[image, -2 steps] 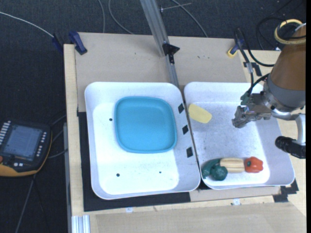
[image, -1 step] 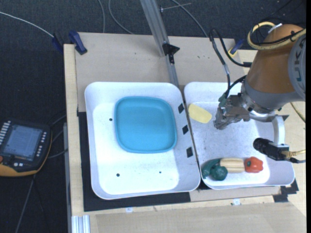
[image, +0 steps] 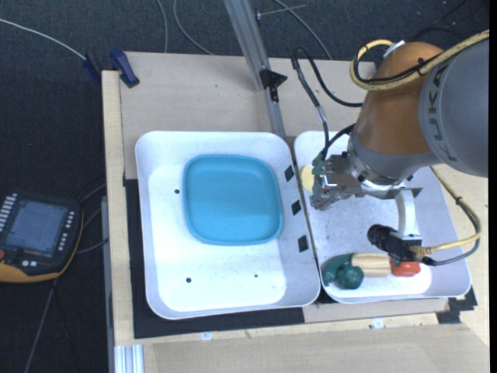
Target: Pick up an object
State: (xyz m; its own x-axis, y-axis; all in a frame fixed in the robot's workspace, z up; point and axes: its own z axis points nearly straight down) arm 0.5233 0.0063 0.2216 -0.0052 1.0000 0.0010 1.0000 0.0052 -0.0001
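While crosswise, wooden tool [image: 371,266], green-end left.

I see a pale wooden bench [image: 194,92] on a dark carpet floor [image: 46,115]. Thin cables [image: 159,6] curve over the floor behind it. A control pendant [image: 35,235] lies at the left. A blue clamp [image: 124,68] grips the bench's far left corner, and a slanted metal profile [image: 247,33] meets its far side.

blue square plate [image: 233,199] filled the left bin's [image: 159,231] middle, bare floor lay open along that bin's front edge, green lump [image: 342,273] and wooden peg [image: 373,265] lined the right bin's [image: 446,224] front edge, grey-and-orange arm [image: 404,115] overhung its back half
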